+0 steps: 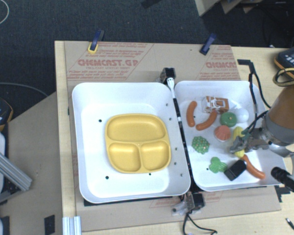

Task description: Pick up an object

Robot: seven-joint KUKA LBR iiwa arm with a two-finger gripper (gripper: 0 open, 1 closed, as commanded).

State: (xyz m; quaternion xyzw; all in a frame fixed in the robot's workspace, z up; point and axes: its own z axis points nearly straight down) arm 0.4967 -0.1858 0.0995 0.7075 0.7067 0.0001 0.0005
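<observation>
Claw (241, 146) sits low in the right bin (206, 180) among toy foods.

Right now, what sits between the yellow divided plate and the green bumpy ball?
In the camera view, the bins' adjoining white rims lie between the yellow divided plate and the green bumpy ball.

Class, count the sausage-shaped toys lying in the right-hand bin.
3: one upright sausage near the bin's left wall, one slanted sausage just right of it, one orange sausage at the bottom right. The arm may hide others.

Dark carpet floor (63, 13) around wooden bench (68, 131)
</observation>
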